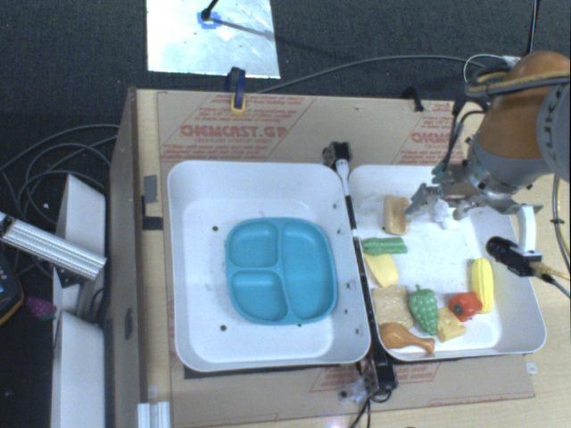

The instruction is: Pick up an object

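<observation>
- White plastic: two shallow bins side by side on a cardboard-covered counter [268,119]; left bin [192,239] carrying a blue divided plate [279,268], right bin [526,324] carrying toy food.
- End effector [434,205] over the rear of the right bin, just above its floor; finger spread not readable from this slant, so state undetermined. Nothing visibly between the fingers.
- Nearest item: tan bread piece [395,214], just beside the end effector on the side toward the left bin, long axis running roughly front to back. Judged the likeliest target; a short sideways shift and a small drop would seem to suffice.
- Green bean [384,246] just in front of the bread, lying crosswise; yellow wedge [382,268] next in line toward the front.
- Front cluster well apart from the end effector: green strawberry-shaped piece [423,308], red tomato [463,306], corn cob [482,283], chicken drumstick [406,336].
- Risk, as judged: bread close to the wall between bins, leaving little room for a finger on that side.
- Surroundings: dark carpet, loose cables, a clamp [236,90] at the rear edge, a metal sheet [212,27] beyond.
</observation>
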Controlling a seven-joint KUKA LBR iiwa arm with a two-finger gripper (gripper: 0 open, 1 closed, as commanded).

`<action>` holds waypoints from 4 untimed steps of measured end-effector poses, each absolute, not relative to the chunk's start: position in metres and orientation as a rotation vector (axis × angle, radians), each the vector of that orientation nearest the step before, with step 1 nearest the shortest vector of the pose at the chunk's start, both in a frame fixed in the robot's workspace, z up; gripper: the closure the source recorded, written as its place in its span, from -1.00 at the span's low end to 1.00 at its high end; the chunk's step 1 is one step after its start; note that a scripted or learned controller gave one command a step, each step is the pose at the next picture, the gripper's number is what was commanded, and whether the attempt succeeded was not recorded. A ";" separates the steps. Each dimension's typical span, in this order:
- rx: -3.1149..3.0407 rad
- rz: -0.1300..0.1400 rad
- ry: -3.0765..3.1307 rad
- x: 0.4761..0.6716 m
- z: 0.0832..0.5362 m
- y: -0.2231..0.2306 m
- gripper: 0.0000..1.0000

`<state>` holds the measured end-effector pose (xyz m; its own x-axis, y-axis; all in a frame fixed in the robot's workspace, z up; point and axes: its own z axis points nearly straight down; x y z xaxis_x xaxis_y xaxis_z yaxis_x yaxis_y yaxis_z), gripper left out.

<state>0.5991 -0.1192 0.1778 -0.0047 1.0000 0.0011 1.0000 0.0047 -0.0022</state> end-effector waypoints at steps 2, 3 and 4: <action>-2.221 0.000 -2.222 0.490 0.085 -0.111 -1.00; -2.221 -0.004 -2.225 0.492 0.096 -0.111 1.00; -2.219 -0.004 -2.227 0.535 0.185 -0.064 1.00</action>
